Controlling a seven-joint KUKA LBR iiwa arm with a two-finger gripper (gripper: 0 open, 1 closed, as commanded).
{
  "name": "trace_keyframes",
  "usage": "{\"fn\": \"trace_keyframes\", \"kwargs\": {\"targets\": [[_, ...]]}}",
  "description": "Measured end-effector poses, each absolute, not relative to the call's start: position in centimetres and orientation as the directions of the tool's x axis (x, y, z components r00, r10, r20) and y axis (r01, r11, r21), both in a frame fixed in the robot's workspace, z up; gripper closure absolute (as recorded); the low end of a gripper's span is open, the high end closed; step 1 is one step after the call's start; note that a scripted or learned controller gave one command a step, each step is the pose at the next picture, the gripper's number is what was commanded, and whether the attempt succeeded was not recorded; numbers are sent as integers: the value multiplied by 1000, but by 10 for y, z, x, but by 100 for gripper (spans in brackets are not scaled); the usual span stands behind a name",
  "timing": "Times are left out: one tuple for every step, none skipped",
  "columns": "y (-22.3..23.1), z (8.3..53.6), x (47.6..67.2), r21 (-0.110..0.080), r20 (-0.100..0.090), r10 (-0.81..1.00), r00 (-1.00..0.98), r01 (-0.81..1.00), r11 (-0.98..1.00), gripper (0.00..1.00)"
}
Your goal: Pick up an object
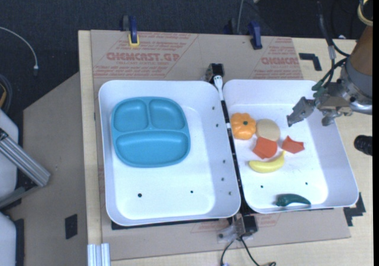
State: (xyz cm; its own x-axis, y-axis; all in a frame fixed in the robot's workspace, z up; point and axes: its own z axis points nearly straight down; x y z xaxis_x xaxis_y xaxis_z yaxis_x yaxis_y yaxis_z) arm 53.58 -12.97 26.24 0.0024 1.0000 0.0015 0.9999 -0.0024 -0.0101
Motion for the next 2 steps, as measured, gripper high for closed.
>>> {"fn": "trace_keyframes", "kwargs": {"targets": [[-129, 268, 538, 1, 0, 1000, 0, 1000, 0, 0], [-126, 204, 540, -7, 2, 1000, 0, 1000, 0, 0]]}}
